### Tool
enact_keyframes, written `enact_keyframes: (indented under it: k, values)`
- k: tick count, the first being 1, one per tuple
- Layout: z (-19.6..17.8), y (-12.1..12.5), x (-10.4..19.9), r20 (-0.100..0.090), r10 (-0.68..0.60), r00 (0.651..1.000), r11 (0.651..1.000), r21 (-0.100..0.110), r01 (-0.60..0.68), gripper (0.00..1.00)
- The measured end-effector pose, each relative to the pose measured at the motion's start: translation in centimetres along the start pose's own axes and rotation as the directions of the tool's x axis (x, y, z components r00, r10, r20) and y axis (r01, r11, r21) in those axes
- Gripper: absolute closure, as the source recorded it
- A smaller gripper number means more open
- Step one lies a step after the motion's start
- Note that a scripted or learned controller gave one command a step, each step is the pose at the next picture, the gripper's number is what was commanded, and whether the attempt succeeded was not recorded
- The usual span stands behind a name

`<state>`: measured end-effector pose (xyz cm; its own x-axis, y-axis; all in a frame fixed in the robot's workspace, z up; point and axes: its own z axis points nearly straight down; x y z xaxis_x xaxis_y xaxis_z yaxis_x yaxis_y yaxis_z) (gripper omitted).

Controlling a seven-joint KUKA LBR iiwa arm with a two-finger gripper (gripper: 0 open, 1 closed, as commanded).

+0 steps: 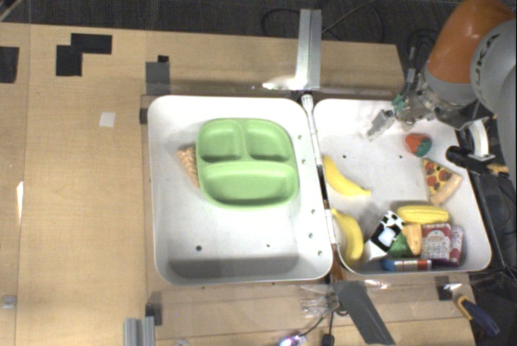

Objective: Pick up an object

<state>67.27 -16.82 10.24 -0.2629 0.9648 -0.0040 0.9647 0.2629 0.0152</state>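
My gripper (pixel 393 118) hovers over the back of the right bin (pixel 355 126), its two fingers apart and nothing between them. Just right of it lies a red strawberry-like toy (pixel 418 144), with a pizza slice (pixel 441 180) below that. One banana (pixel 345 179) rests near the bin's left wall and a second banana (pixel 350 233) lies at the front left. Along the front sit a black-and-white cube (pixel 389 229), a yellow piece (pixel 422 214), a red box (pixel 436 243) and a marker (pixel 408 263).
The left bin (pixel 174 239) holds a green divided tray (pixel 245 161) with a tan waffle-like piece (pixel 188 165) poking out at its left. A metal post (pixel 310 45) stands behind the divider between the bins. The arm's orange band (pixel 468 29) is at the right.
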Motion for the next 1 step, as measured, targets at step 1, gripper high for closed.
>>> enact_keyframes:
  k: [1]
  values:
    - [1.14, -6.03, -0.87, 0.003, -0.058, 0.998, 0.998, 0.004, 0.058, 0.0]
